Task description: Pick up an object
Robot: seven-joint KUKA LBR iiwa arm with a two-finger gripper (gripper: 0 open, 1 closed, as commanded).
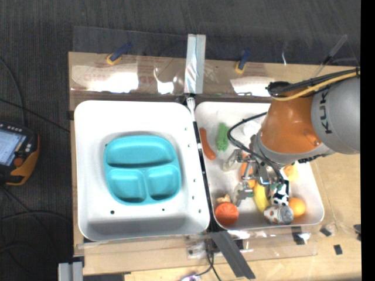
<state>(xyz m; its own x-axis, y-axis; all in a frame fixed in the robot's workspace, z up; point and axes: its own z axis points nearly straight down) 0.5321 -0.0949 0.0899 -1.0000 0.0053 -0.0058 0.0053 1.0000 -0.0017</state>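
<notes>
My gripper [256, 179] hangs low over the front half of the right bin [313, 183]. It is open, with its fingers either side of the upper end of a yellow banana [260, 198]. Nothing is lifted. A small orange piece [251, 184] lies right by the left finger. Round the banana are a red-orange fruit [227, 212], an orange ball [297, 206], a black-and-white toy [281, 199] and a silver can [280, 215]. Further back lie a green item [222, 136] and a thin orange-red carrot [206, 144] along the left wall.
In the left bin [88, 157] sits a teal divided tray [142, 168]. The orange-banded wrist [290, 127] and its cables cover the right bin's back right. A clear plastic wall [193, 69] stands behind both bins. A handheld controller [14, 151] lies on the floor at left.
</notes>
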